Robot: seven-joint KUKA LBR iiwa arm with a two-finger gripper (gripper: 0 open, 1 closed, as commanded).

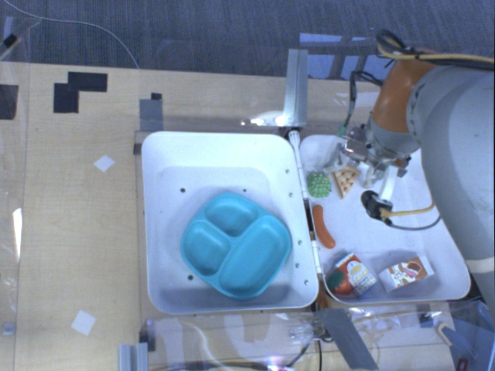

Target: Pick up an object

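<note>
Your hand [363, 168] hovers low in the right bin [441, 280], beside a pizza-slice toy [346, 182]. Approach step, probably; its grip state is unclear. Next, centre over the slice and descend.

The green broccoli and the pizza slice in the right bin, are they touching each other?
Apart. The camera view shows a thin strip of white bin floor between the green broccoli and the pizza slice, which lie side by side.
</note>
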